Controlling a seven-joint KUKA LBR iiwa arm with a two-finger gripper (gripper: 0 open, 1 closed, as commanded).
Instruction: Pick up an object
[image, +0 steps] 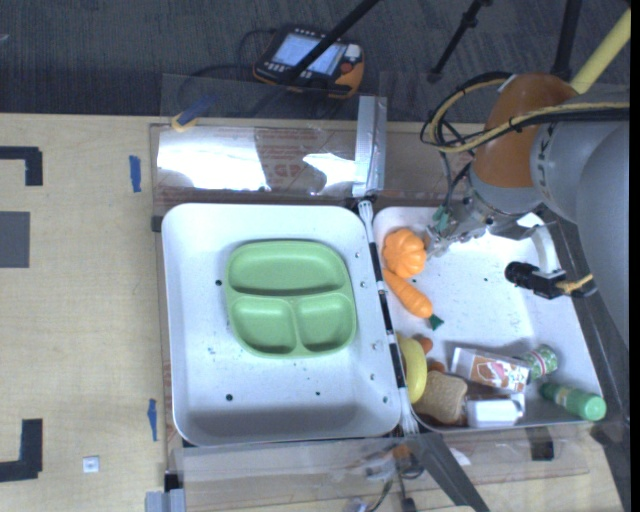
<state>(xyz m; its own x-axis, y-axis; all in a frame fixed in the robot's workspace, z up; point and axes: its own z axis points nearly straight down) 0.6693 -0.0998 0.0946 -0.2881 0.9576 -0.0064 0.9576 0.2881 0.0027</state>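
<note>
The tool (447, 228) was poised at the far edge of the right bin (500, 300), just beside the small orange pumpkin (404, 251), with the carrot (410, 296) lying close below it. A clean grasp would be served by a centred descent over the pumpkin, clear of the bin wall. The arm (560, 150) was bent in from the right. Whether the tool was released or clenched could not be told.

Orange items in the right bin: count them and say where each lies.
2. A small orange pumpkin sits near the bin's upper left corner; a carrot lies just below it along the left wall. Others may hide in the bottom clutter.
</note>
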